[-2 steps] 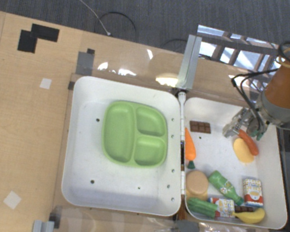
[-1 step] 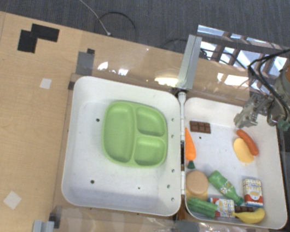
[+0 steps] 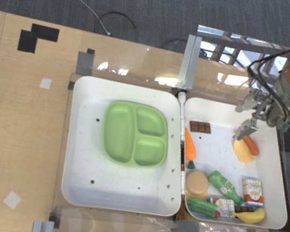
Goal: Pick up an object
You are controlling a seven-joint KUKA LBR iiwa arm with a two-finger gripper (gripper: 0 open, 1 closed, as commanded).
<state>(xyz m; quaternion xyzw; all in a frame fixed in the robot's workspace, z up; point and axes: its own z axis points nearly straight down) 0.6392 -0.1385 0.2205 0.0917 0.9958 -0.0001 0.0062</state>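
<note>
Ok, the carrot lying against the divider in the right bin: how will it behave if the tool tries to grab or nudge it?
The carrot looks like a smooth, tapered plastic toy, so probably stiff and light. Its round body may roll or slip out of a pinch, especially toward the thin end. It lies tight along the right bin wall, so a finger on that side may not fit; nudging it clear first seems wiser.

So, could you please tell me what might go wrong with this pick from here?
The tool hangs just above a yellow fruit with a red sausage lying against it, so it may nudge both and grip neither. The fruit looks rounded and could slip away. The pair also sits near the right bin's far wall, so an off-centre descent could clip it.
</note>
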